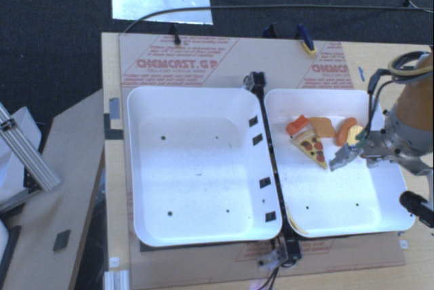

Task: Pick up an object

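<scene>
Jaws (pixel 341 158) beside pizza slice (pixel 310 145), right bin (pixel 339 217).

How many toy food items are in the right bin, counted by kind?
Pizza slice: 1
Orange carrot-like piece: 1
Tan bread-like piece: 1
Red-orange sausage-like piece: 1
Total: 4, all in the right bin.

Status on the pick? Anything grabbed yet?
Done: the arm is over the right bin, end effector low beside the pizza slice toy. In hand: nothing visibly. The slice and the orange toys lie on the bin floor. Left: grasp one and lift.
</scene>
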Available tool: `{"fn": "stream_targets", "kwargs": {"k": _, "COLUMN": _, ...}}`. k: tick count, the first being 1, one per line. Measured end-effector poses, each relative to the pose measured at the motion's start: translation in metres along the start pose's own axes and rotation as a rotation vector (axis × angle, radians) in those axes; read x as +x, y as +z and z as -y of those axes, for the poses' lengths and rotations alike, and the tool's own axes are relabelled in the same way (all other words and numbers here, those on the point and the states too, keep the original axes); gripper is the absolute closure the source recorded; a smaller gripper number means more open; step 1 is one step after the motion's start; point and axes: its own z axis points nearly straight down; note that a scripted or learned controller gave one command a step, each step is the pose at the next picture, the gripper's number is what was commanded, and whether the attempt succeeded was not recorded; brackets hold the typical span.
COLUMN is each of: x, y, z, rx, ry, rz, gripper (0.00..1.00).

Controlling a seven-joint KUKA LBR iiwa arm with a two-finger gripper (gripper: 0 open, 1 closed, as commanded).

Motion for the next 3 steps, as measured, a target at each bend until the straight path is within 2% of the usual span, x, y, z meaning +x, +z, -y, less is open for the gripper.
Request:
{"fn": "stream_targets", "kwargs": {"k": 1, "x": 0.006, "y": 0.093, "z": -0.08, "rx": -0.002, "ry": -0.005, "rz": 0.0, "gripper": 0.0}}
{"fn": "stream_targets", "kwargs": {"k": 2, "x": -0.046, "y": 0.121, "z": -0.103, "rx": -0.003, "ry": 0.002, "rz": -0.003, "gripper": 0.0}}
{"fn": "stream_targets", "kwargs": {"k": 3, "x": -0.068, "y": 0.119, "z": -0.121, "rx": -0.004, "ry": -0.001, "rz": -0.01, "gripper": 0.0}}
